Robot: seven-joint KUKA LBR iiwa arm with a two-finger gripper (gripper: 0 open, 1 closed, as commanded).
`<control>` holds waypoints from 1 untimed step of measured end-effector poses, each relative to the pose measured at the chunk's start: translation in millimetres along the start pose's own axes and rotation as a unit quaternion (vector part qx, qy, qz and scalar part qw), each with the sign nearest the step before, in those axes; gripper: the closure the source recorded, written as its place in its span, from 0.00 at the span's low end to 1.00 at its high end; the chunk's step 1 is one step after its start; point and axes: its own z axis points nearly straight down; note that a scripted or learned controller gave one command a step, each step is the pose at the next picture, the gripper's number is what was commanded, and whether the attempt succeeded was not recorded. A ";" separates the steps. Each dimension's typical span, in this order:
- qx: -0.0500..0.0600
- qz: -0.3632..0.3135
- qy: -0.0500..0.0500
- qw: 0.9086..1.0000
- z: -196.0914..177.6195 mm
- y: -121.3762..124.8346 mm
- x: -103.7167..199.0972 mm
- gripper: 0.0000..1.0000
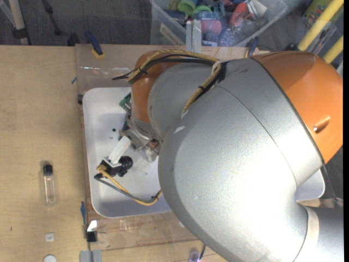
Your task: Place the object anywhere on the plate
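The arm hung huge over the white bin, covering its right side; bare floor showed only along the left wall and near rim. The gripper sat low by the bin's middle, open or closed I couldn't tell, nor what it touched. A green scrap peeked out beside the wrist by the far wall, too hidden to name as the object.

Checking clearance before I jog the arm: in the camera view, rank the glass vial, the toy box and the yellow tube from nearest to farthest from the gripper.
1. Glass vial: on the bench, left of the bin over which the gripper sits.
2. Toy box: beyond the bench, top centre.
3. Yellow tube: top right corner, farthest.
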 end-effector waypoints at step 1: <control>0.000 -0.188 -0.001 0.982 -80.9 -20.7 -33.8 1.00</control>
